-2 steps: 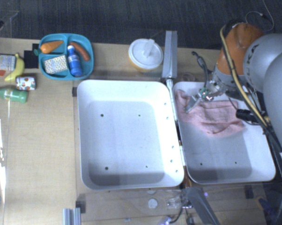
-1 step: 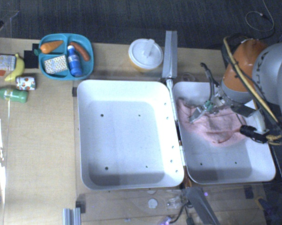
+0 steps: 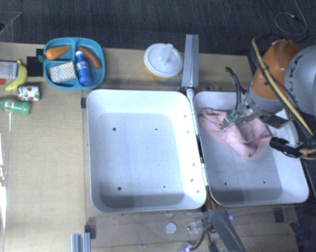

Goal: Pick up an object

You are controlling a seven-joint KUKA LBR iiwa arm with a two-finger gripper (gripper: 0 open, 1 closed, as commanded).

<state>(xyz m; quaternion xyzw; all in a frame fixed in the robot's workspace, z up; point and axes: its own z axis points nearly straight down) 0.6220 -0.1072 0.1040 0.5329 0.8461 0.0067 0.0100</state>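
A crumpled pink cloth (image 3: 248,138) lies in the upper half of the right bin (image 3: 252,190), stretching from the bin's left wall toward its right side. My gripper (image 3: 235,117) is down at the cloth's upper middle, touching or just above the fabric. The grey arm with its orange band (image 3: 276,54) comes in from the upper right. The cloth rests on the bin floor.
The left bin (image 3: 142,156) sits beside it, past a metal divider (image 3: 190,62). On the bench behind are a white lidded cup (image 3: 163,61) and a blue divided tray (image 3: 96,56) of toy food. A banana (image 3: 17,76), can (image 3: 29,93) and green bottle (image 3: 11,106) lie far left.
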